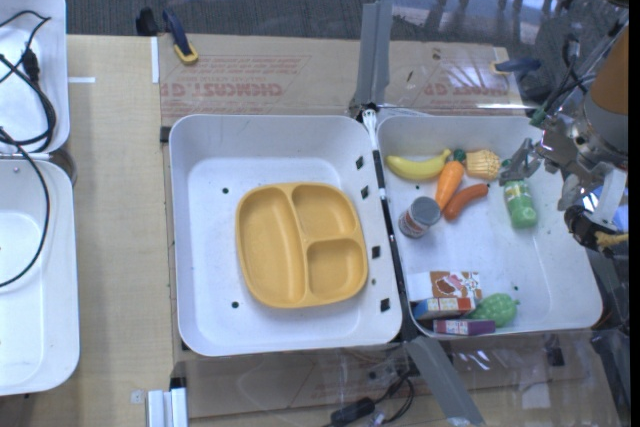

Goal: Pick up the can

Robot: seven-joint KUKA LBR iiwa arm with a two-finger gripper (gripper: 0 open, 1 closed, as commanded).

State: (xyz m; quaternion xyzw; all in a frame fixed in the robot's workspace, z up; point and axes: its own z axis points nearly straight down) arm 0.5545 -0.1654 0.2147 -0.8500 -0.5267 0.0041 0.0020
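Observation:
The can sits in the right bin, close to its left wall, tilted with its grey lid facing up and a reddish label on its side. My gripper hangs over the right part of the same bin, just above a green bottle. It is roughly a hundred pixels to the right of the can and apart from it. Nothing is visibly held.
A banana, a carrot, a corn cob and an orange sausage-like piece lie behind and beside the can. Small boxes and a green vegetable lie at the bin's front. The left bin holds a yellow divided plate.

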